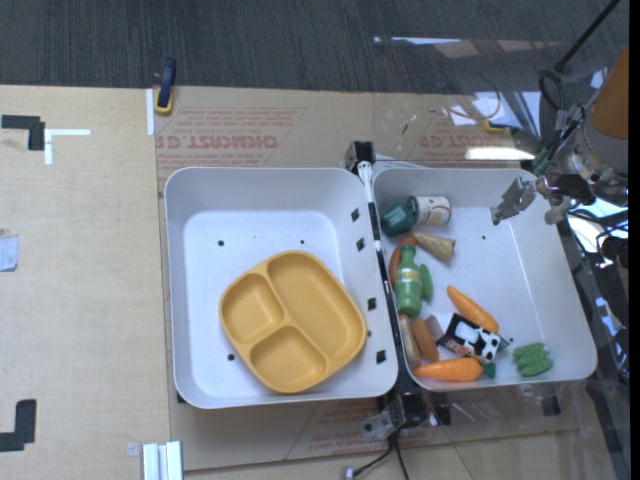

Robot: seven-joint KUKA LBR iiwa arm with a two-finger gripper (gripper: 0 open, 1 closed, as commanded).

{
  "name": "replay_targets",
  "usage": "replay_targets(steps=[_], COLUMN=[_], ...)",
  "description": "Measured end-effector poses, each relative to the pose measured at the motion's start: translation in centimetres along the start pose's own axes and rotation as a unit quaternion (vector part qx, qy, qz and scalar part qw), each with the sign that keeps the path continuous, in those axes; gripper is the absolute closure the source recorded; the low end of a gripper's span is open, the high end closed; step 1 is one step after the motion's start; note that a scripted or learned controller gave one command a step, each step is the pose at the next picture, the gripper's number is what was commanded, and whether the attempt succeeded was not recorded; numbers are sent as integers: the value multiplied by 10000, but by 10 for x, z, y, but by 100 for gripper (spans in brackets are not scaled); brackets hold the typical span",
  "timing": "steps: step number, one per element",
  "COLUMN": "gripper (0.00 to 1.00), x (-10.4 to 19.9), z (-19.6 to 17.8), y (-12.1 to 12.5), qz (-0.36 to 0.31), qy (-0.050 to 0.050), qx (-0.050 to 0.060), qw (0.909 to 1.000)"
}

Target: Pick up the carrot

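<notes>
Two orange carrots lie in the right bin (560, 298). One carrot (449, 370) rests along the front wall with a green tip at its right end. The other carrot (472, 309) lies slanted just behind it, above a black and white cow toy (473, 339). My gripper (522, 200) hangs over the bin's back right corner, well behind and to the right of both carrots. Nothing is seen in its grasp.
The right bin also holds a green bottle (410, 286), a tipped can (418, 211), a beige piece (435, 245), a brown sausage-like item (427, 336) and a green vegetable (533, 358). A yellow divided plate (292, 320) lies in the left bin (200, 218).
</notes>
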State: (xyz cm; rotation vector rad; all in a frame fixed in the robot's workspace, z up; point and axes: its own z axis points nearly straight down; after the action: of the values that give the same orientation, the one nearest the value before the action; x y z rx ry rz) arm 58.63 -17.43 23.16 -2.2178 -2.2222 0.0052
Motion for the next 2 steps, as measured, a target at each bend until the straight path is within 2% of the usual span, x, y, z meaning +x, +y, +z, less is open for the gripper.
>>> replay_targets(steps=[1, 2], gripper=[0, 0], x=[7, 26], z=[129, 141], y=[-32, -108], qz=[-98, 1164], qy=[4, 9], qx=[0, -10], qw=[10000, 9932])
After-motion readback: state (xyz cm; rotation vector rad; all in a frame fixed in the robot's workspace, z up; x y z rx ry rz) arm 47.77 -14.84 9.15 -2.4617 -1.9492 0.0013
